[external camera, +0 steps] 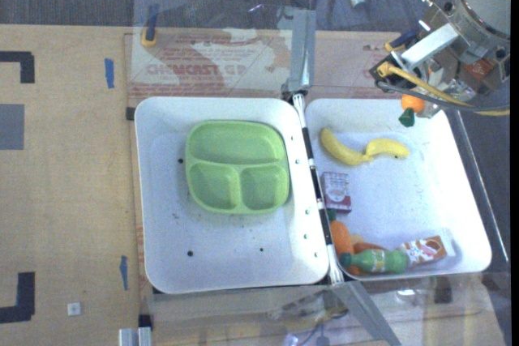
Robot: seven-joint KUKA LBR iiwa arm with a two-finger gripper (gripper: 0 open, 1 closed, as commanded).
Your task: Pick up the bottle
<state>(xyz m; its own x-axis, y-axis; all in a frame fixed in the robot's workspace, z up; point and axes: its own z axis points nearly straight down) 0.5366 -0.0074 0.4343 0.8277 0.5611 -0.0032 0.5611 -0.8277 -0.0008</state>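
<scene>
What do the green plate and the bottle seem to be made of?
The green plate looks like moulded plastic with a matt finish: one even colour and soft rounded dividers between its three sections. The bottle is probably plastic too, with a green top end and a printed orange and white label; the view is too small to be sure.

Bottle hemmed: carrot beside, bin wall near; open floor above.

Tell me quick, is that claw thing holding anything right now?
Gripper: up over the right bin's far corner, with an orange and green object right at its tip; whether it's gripped cannot be told.
</scene>
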